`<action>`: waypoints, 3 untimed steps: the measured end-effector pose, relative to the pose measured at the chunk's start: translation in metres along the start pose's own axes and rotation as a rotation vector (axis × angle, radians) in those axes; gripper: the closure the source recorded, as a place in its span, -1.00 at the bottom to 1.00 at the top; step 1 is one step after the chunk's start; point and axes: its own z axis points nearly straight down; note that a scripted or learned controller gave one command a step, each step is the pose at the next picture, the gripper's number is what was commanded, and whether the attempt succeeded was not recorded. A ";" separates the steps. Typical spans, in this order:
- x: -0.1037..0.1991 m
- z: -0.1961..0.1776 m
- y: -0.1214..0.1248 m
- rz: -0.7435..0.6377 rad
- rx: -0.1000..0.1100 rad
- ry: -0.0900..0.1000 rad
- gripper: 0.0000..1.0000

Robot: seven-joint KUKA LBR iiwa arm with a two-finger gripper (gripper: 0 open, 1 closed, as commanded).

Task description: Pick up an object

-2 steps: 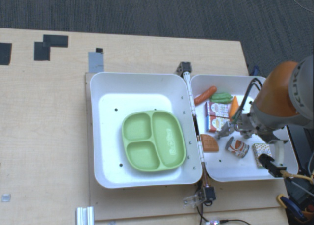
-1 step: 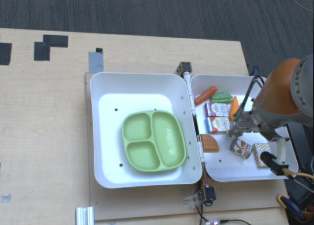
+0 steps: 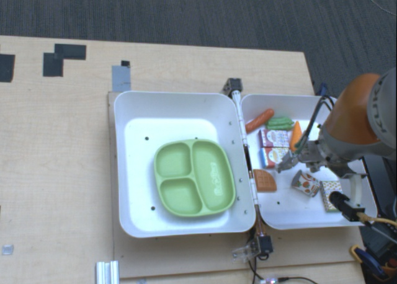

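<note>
- A wooden bench [image 3: 56, 152] is seen from above at a slant, bearing two shallow white bins side by side.
- The left bin [image 3: 133, 214] holds a light green divided plate [image 3: 195, 177] with three compartments, lying flat near the bin's middle.
- The right bin [image 3: 279, 214] holds several small toy food items.
- A grey robot arm [image 3: 363, 118] with an orange band reaches in from the right and covers the right part of that bin.
- Its gripper [image 3: 290, 160] hangs low over the middle of the right bin. Whether its jaws are released or clenched cannot be told, and nothing can be seen between them.
- Just left of the gripper lies a small red and white carton [image 3: 273, 143], partly under the gripper's tip.
- Just right of the gripper, toward the near side, lies a small patterned carton [image 3: 305, 183], tilted on its side.
- Near the gripper on its left and nearer side lies a flat orange-brown cracker-like piece [image 3: 265, 181], against the bin's left wall.
- Farther off lie an orange-red sausage [image 3: 258, 120] and a green vegetable piece [image 3: 280, 123], close together.
- A small orange piece [image 3: 296, 135] lies right of the red and white carton.
</note>
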 end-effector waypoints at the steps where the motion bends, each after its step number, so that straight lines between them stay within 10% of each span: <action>1: 0.001 -0.011 0.001 -0.001 -0.003 0.000 1.00; 2: 0.001 -0.010 0.001 -0.002 -0.003 0.000 -1.00; 3: 0.027 0.006 -0.039 0.012 -0.020 -0.015 -1.00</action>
